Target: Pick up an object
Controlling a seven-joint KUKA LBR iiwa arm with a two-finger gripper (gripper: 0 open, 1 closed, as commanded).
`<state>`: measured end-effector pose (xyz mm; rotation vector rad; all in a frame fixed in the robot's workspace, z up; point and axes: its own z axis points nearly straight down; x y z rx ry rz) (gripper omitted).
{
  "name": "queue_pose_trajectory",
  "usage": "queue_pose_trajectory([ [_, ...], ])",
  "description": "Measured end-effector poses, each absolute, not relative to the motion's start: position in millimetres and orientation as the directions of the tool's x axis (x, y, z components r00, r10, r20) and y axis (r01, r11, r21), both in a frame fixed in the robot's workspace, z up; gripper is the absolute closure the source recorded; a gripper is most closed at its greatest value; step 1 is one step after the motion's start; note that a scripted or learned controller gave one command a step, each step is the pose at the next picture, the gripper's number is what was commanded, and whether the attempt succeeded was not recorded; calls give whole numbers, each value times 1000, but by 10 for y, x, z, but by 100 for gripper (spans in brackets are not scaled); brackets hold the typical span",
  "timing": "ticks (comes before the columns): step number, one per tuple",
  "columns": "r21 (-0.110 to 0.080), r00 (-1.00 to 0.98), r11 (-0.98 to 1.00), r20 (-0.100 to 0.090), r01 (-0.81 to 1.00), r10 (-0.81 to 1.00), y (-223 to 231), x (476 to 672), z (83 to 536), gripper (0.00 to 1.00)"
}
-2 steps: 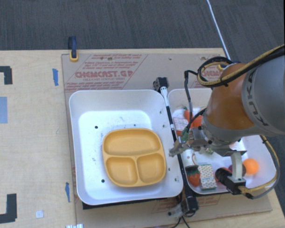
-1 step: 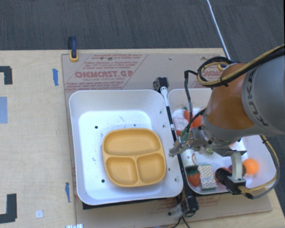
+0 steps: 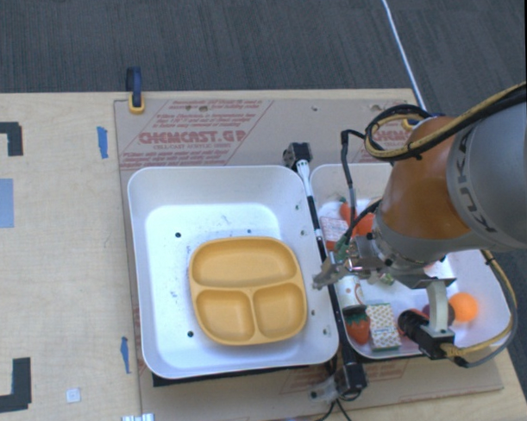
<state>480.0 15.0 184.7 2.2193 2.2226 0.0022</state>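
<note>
Arm (image 3: pixel 457 186) hangs low over the right bin (image 3: pixel 499 292), its gripper (image 3: pixel 335 276) near the divider above scattered small items; whether the fingers are wide or closed cannot be told. Apparently mid-reach, nothing visibly held; next, it must settle on one item, perhaps the orange ball (image 3: pixel 464 307).

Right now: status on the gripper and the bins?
Grey arm with orange band over right white bin. Orange ball and small objects there, none seen gripped. Yellow three-compartment tray in left white bin.
</note>
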Motion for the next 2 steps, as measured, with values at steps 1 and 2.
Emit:
queue_pose_trajectory([
  [1, 1, -2, 2, 0, 1000, 1000, 150, 4800, 1847, 0],
  [2, 1, -2, 2, 0, 1000, 1000, 150, 4800, 1847, 0],
])
